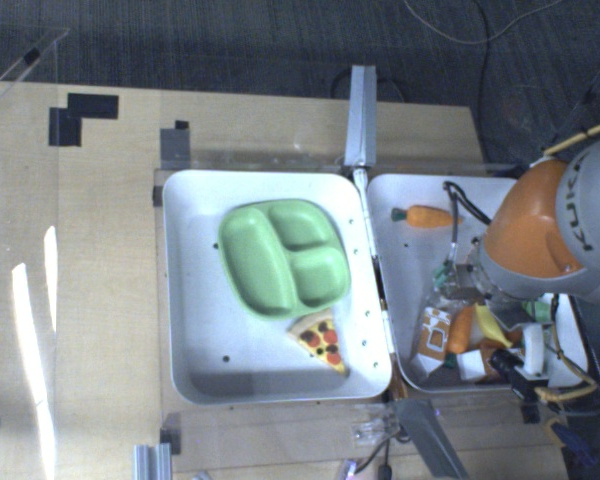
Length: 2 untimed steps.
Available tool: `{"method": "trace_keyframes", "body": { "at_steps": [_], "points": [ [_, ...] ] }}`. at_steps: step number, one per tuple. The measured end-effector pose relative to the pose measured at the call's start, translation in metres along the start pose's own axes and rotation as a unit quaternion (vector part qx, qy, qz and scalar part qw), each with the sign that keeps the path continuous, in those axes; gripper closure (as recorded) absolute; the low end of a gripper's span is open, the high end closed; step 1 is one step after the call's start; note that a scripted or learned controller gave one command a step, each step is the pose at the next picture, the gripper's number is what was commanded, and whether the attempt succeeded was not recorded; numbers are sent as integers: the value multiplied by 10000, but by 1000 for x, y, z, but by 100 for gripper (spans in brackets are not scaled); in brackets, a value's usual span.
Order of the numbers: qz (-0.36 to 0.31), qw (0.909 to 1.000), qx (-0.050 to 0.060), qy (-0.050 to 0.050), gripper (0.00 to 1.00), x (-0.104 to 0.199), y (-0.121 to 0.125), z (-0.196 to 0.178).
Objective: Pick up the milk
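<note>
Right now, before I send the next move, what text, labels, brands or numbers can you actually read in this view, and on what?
"KU": dark letters on the arm's grey housing, cut off at the view's edge; the rest is out of view.
Small carton in the right bin: orange and white print, too small and blurred to read.
Green divided plate, pizza slice and carrot: no text on them.

R bin (405, 268) front crowded w/ arm (540, 233) over toy pile, only its floor behind carrot (428, 216) free; L bin (195, 268) roomy along left side, green tray (285, 255) + pizza slice (320, 340) block centre-right.
</note>
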<state>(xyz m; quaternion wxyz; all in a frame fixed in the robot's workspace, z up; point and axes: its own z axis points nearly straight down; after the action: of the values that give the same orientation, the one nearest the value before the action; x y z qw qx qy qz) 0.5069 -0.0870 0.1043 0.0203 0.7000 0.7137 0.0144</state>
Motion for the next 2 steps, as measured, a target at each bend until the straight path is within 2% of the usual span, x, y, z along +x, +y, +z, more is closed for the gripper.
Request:
{"method": "trace_keyframes", "body": {
  "at_steps": [1,2],
  "points": [
    [21,9998,217,45,100,86,51,-79],
    [18,9998,219,43,0,85,51,-79]
  ]
}}
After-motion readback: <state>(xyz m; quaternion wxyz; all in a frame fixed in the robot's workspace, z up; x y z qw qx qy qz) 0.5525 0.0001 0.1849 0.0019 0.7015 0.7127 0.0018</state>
